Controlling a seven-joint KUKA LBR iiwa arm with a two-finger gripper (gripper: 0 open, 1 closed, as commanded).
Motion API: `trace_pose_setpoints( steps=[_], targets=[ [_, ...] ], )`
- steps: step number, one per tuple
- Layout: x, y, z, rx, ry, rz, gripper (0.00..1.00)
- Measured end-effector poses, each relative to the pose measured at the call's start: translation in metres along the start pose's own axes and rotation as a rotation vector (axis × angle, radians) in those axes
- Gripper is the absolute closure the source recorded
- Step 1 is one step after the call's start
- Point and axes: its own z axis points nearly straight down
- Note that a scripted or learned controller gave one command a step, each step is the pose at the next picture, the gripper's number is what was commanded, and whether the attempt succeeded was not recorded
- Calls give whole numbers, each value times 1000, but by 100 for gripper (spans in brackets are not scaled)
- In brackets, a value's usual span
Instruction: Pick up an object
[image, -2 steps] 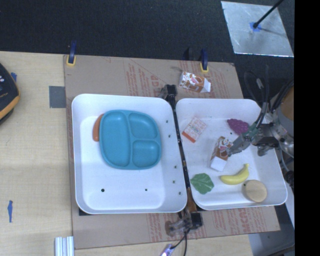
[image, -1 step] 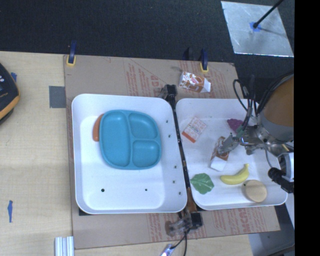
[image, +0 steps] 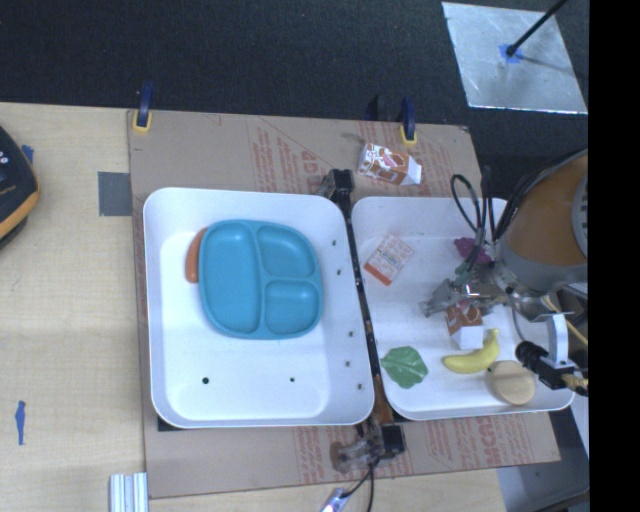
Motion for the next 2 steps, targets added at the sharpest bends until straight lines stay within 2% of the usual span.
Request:
trace_pose_setpoints(
  steps=[1, 2],
  targets=[
    [-1, 0, -10, 2, -2, -3, 100],
    [72, 4, -101, -3, 1, 1, 100]
  ],
)
